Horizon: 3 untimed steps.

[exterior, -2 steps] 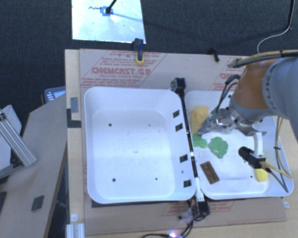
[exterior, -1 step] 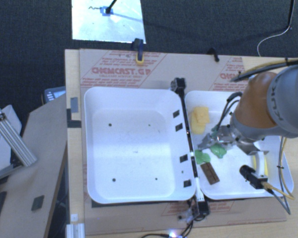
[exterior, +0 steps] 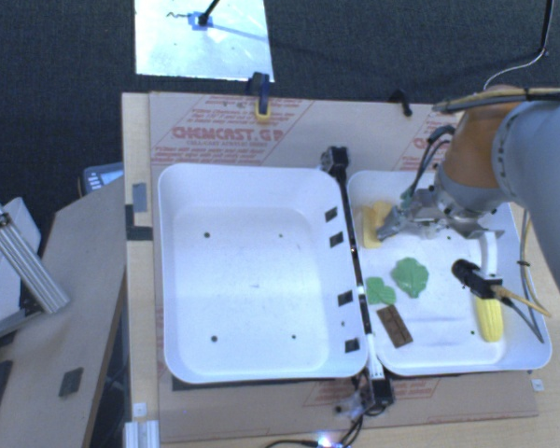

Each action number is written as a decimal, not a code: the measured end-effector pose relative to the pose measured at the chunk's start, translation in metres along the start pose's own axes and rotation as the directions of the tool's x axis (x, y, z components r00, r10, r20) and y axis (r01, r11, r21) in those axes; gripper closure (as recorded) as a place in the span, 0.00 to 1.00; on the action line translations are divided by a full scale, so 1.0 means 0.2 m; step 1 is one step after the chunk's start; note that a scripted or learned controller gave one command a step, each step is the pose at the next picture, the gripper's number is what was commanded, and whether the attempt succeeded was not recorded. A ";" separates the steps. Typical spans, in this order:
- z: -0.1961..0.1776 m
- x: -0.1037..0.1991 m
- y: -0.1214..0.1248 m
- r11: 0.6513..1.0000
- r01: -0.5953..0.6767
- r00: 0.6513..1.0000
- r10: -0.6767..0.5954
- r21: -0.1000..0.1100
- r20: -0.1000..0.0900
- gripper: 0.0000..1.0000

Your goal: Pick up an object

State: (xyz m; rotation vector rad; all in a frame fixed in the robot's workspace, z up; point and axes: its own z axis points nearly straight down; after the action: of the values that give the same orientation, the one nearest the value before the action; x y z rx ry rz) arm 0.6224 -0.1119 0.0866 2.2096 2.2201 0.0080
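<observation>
- Camera view, looking down: a pale yellow piece (exterior: pixel 373 217) lies in the right bin (exterior: pixel 448 367), up in its far left corner, close to the wall shared with the neighbouring bin.
- Right on top of it now is the gripper (exterior: pixel 381 232), tip overlapping the yellow piece's near edge. From this angle I cannot tell whether it is open or closed, or whether it has hold of anything.
- Behind it, the grey arm (exterior: pixel 537 147) leans in from the right, its orange band (exterior: pixel 471 147) over the bin's far rim.
- Just nearer the camera, a green piece (exterior: pixel 412 276) sits mid-bin, and a smaller green piece (exterior: pixel 381 292) lies beside it to the left.
- Below those, a brown block (exterior: pixel 394 326) lies tilted near the left wall.
- Over on the right side, a yellow ridged cob (exterior: pixel 490 320) lies lengthwise.
- Next door, the left bin (exterior: pixel 252 278) shows a bare white floor.
- Both bins rest on the counter (exterior: pixel 224 133).
</observation>
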 end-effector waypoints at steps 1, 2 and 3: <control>0.01 -0.38 -0.02 1.000 -0.008 1.000 0.008 0.005 0.001 0.00; 0.01 -0.01 0.25 1.000 0.007 1.000 -0.007 0.005 -0.004 0.00; -0.53 0.49 0.25 1.000 0.010 1.000 -0.010 -0.003 -0.007 0.00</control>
State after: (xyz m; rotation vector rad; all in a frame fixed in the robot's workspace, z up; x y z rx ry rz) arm 0.6716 -0.0131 0.1928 2.2002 2.2326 0.0190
